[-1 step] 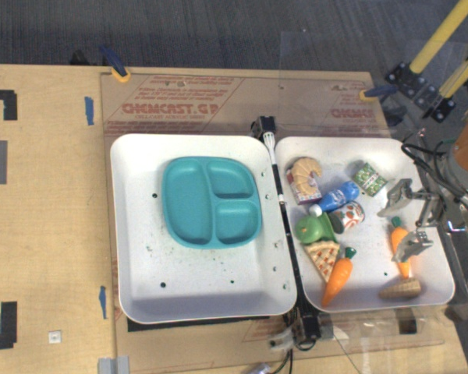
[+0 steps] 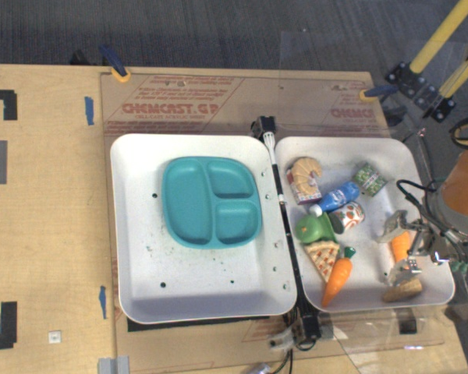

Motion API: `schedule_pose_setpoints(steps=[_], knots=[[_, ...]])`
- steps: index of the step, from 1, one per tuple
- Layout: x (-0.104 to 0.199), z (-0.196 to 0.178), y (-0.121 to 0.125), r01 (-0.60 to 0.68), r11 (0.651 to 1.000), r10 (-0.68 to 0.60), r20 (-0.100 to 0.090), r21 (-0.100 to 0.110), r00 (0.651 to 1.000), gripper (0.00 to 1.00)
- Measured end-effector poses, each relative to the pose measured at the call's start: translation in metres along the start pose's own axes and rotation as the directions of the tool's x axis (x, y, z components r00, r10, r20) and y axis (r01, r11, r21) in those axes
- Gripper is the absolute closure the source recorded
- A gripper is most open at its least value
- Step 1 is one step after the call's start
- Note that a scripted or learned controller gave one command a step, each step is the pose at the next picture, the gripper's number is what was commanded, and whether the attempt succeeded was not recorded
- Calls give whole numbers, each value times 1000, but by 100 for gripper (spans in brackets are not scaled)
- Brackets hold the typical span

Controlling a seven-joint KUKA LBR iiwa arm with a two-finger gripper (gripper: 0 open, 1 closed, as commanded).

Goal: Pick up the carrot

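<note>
The carrot (image 2: 335,277) is orange with a green top and lies tilted near the front edge of the right bin (image 2: 433,287), next to a pizza slice (image 2: 323,257). My gripper (image 2: 401,248) is low over the right side of the same bin, well to the right of the carrot and apart from it. Its fingers (image 2: 395,224) stand apart, open, on either side of a small orange item (image 2: 401,245). Nothing shows the carrot between them.
The right bin also holds a green pepper (image 2: 315,227), a blue bottle (image 2: 339,197), a wrapped bread item (image 2: 304,178), a green box (image 2: 369,179), a small can (image 2: 352,216) and a brown piece (image 2: 403,289). A teal divided plate (image 2: 212,201) lies in the left bin (image 2: 132,287).
</note>
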State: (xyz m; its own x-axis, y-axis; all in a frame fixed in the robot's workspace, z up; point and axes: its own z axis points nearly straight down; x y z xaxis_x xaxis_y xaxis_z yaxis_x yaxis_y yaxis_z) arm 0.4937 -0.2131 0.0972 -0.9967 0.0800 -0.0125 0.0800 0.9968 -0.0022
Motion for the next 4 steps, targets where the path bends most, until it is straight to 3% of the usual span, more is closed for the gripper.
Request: schedule_pose_setpoints(steps=[1,2,3,4], knots=[[4,6,5,311,950,-311,15,-9,950,0],[1,-5,4,314,949,-314,19,-2,949,100],[2,-5,4,314,950,-314,17,-2,949,0],[-1,-16,5,315,949,-315,26,1,949,100]])
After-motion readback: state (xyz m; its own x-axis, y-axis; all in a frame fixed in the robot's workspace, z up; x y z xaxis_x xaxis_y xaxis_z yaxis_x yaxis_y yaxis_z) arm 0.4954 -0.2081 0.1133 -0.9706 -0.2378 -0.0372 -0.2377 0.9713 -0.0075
